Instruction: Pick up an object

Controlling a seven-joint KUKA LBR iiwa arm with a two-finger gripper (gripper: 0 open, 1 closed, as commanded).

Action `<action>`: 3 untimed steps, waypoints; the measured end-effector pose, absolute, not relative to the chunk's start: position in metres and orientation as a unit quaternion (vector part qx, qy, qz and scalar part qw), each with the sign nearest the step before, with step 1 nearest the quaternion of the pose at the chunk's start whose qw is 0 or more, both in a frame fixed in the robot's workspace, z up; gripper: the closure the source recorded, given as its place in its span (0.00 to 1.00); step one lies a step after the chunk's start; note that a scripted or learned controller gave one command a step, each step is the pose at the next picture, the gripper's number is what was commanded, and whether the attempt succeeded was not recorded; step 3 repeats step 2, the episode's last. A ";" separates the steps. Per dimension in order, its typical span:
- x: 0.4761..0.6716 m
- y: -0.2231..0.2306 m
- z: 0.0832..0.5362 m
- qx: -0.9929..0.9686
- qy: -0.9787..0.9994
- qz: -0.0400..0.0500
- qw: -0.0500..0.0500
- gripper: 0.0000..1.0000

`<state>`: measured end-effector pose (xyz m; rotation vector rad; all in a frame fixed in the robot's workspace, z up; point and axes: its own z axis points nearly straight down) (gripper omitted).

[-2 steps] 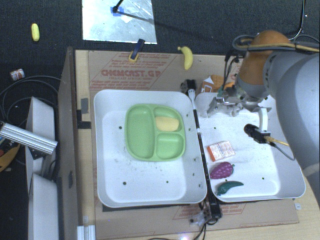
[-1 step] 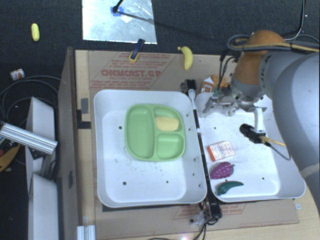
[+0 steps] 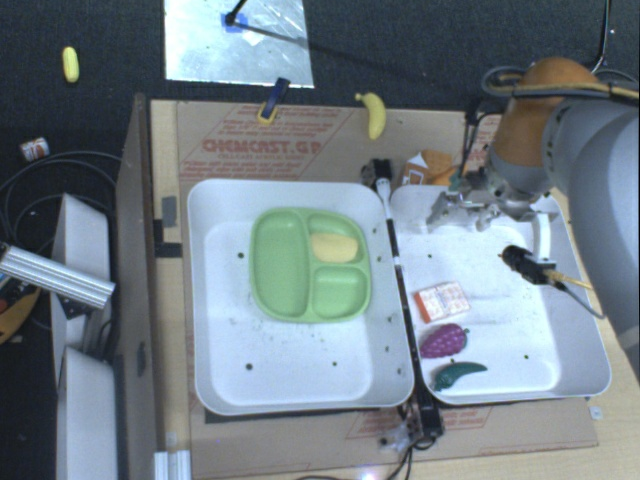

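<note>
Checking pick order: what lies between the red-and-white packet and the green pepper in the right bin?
The purple grape bunch lies between packet and pepper, per the camera view.

We see the grey KUKA arm [image 3: 590,158] reaching in from the right, bent at the top right of the view, its orange band [image 3: 535,108] sitting above the wrist. The metal two-finger gripper [image 3: 462,208] points leftward and hangs low; we cannot judge its state from this angle.

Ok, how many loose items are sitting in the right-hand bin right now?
3, all near its front left: an orange-and-white packet, a purple grape bunch below it, and a green pepper nearest the front edge. The arm may hide more at the back.
</note>
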<state>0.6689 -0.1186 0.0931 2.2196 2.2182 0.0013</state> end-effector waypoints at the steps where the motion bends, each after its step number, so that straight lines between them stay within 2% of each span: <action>1: 0.651 -0.088 0.084 0.705 0.709 0.000 0.000 0.00; 2: 0.670 -0.102 0.095 0.706 0.709 0.002 0.002 0.00; 3: 0.670 -0.102 0.095 0.706 0.709 0.002 0.002 0.00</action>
